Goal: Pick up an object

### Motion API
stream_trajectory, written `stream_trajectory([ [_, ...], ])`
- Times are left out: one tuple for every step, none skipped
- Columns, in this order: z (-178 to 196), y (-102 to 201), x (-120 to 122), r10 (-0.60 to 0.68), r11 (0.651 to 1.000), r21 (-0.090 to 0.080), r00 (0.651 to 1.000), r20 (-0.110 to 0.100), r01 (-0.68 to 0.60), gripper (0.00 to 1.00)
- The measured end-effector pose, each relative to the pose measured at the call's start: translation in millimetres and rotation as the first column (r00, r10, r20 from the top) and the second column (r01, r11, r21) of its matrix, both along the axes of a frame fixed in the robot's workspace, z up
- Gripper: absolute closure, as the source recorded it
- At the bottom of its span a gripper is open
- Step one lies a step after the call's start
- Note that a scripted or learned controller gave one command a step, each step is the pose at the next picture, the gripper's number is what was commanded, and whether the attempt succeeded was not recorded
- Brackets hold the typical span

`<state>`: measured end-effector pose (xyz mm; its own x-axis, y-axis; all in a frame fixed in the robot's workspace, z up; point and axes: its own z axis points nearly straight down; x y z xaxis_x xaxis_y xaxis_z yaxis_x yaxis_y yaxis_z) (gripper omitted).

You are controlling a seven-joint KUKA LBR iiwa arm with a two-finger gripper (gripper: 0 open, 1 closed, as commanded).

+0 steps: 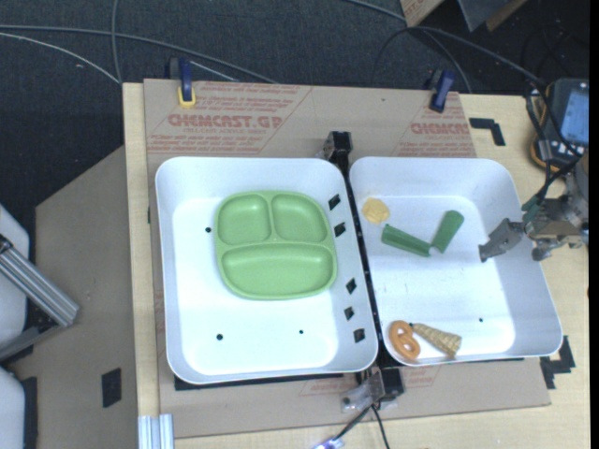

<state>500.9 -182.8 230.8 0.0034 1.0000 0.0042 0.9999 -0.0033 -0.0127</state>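
On the left, the first white bin (178,279) carries a green divided plate (275,244) lying flat near its middle, with bare floor around it and most of all toward the near edge. Across the central divider (356,251), the right bin (524,279) holds the likelier targets: a small yellow disc (375,211) close to the divider, two green cylinders (426,236) meeting in a shallow V just beside it, and — down at the near rim — an orange ring (404,340) touching a tan cone (440,339). The hand (505,237) sits at the right bin's far-right wall, over the rim, well apart from every piece; nothing is between its parts, and whether it is open or closed I cannot tell from this angle. So the task looks to be at the approach stage, with no grasp yet made. The next move probably calls for travel leftward over the open middle of the right bin, then a descent onto one piece. The cylinders have free floor on all sides, whereas the ring and cone lie against the sloping near wall, which could crowd a grasp.
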Motion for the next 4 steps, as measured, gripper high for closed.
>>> stream_trajectory([
  [6, 0, 3, 0.004, 1.0, -0.003, 1.0, 0.012, -0.004, 0.0],
  [-56, -4, -1, 0.002, 1.0, 0.0, 1.0, 0.005, -0.002, 0.0],
  [-115, 6, -5, 0.004, 1.0, 0.0, 1.0, 0.005, -0.004, 0.0],
  [-148, 7, -5, 0.004, 1.0, -0.001, 1.0, 0.007, -0.004, 0.0],
])
